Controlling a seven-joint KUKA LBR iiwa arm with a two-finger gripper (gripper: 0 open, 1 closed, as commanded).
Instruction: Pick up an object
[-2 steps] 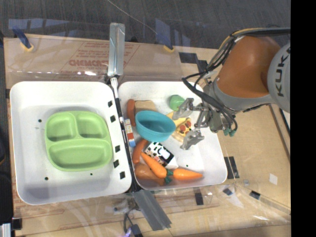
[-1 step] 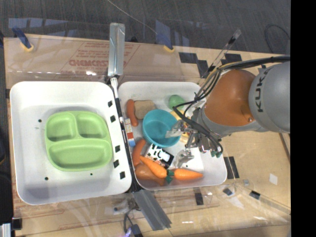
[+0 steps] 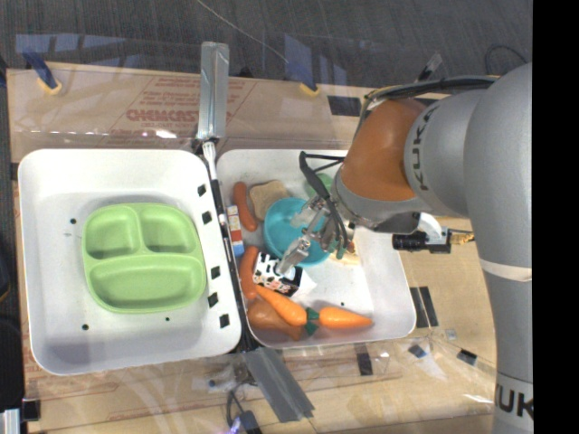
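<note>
The task names no special object, so the likely target is what lies under the tool: a round teal plastic bowl (image 3: 288,227) in the middle of the right-hand shallow white bin (image 3: 391,307), a little right of the centre of the frame. The metal two-finger gripper (image 3: 306,245) hangs over the lower right rim of this bowl, and its thin fingers (image 3: 291,259) point down and to the left, toward the small black-and-white patterned block (image 3: 274,273) just below the bowl. Nothing is seen between the fingers, but they are small and partly mixed with the bowl's edge, so I cannot tell if they are spread or pressed together.

Around the bowl the objects are crowded to the left half of the bin. A tan piece like bread (image 3: 268,193) touches the bowl at the upper left, and a thin orange-red sausage-like piece (image 3: 242,204) lies beside the bin's wall. Two orange toy carrots (image 3: 308,313) lie along the lower edge. This crowding probably explains the slanted approach from the right, where the floor is free.

The left white bin (image 3: 45,242) holds a light green divided plastic plate (image 3: 143,257), well apart from the grey arm with the orange band (image 3: 384,156).
</note>
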